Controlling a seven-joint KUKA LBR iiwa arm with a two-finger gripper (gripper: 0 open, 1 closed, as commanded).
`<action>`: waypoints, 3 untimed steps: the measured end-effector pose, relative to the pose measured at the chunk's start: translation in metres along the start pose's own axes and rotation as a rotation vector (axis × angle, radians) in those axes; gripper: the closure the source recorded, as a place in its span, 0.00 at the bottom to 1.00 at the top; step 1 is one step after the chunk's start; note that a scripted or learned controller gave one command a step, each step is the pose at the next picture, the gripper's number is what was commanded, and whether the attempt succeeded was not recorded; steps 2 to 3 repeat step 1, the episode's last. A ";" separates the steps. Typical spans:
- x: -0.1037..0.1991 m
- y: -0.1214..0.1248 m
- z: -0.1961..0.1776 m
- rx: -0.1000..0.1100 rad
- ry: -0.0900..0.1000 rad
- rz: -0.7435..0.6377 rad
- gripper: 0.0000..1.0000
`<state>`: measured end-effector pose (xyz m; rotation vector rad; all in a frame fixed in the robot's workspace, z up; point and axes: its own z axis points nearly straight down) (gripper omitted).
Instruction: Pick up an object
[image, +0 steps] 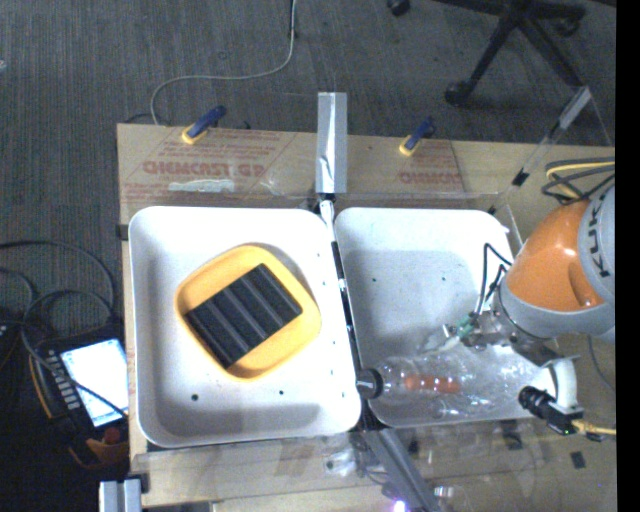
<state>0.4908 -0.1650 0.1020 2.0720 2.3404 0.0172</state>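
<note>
Clear plastic bottle (450, 383) lies on its side along the near edge of the right bin (400, 260), dark cap toward the divider between the bins, some reddish content or label visible through the wall. Judged light, thin-walled, likely to dent and roll; smooth and transparent, so probably slippery. Best hold looks to be across the body near mid-length, jaws square to the long axis; the neck end sits tight against the bin wall. Gripper (490, 335) sits low over the bottle's right end, under the orange wrist band; whether it is apart or together, cannot tell. Left bin (160, 250) holds a yellow tray-like object with a black ribbed insert (248, 310), well apart. Bin wall crowds the bottle. Two clamps (203, 123) hold the backboard.
</note>
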 end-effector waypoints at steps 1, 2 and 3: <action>0.006 0.101 0.013 0.004 -0.003 0.060 0.00; 0.006 0.101 0.013 0.004 -0.003 0.060 0.00; 0.006 0.101 0.013 0.004 -0.003 0.060 0.00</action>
